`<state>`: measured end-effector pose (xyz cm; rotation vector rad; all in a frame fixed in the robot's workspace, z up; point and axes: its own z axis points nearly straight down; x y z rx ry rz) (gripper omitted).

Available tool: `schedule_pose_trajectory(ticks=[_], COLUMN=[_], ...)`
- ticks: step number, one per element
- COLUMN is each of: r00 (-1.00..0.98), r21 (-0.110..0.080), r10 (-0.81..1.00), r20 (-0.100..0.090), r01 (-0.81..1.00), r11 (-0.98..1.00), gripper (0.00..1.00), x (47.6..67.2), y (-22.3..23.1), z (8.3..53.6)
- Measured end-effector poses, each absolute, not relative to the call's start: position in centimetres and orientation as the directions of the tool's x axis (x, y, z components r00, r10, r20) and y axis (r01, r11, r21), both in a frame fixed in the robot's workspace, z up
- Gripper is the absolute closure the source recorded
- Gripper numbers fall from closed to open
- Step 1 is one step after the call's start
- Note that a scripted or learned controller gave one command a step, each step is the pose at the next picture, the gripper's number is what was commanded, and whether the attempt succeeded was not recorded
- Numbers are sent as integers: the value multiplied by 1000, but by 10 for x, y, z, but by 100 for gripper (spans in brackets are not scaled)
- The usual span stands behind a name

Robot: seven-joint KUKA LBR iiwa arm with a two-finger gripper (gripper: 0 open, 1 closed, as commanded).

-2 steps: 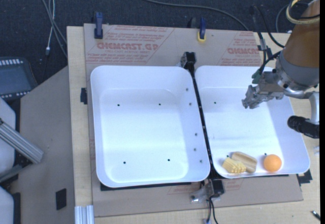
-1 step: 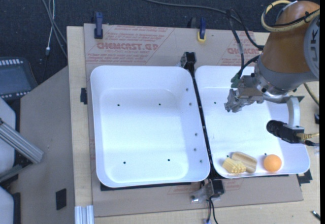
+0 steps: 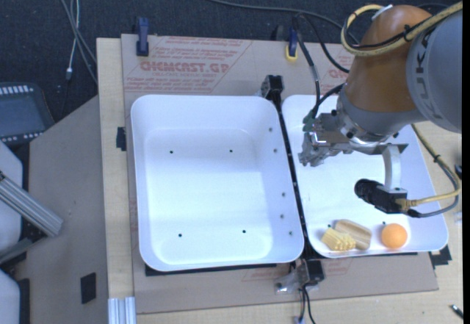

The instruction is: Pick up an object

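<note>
The gripper hangs over the upper left part of the right bin, below the arm's orange band. Its metal fingers point down toward the bin floor, with nothing visible between them. Near the right bin's front edge lie a yellow corn cob, a tan bread-like piece touching it, and an orange ball further right. All three sit well below the gripper in the view.
The left bin sits beside the right one, divided from it by a black strip. A black cylindrical part with a yellow cable hangs over the right bin. Cardboard underlies both bins.
</note>
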<state>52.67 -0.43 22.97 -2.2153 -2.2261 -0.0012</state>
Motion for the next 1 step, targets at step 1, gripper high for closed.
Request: schedule_pose_trajectory(ticks=[1], r00=[-4], r21=[0], r10=[1000], r20=[1], r01=[1000], r11=[4], gripper=[100], x=[537], y=[51], z=[221])
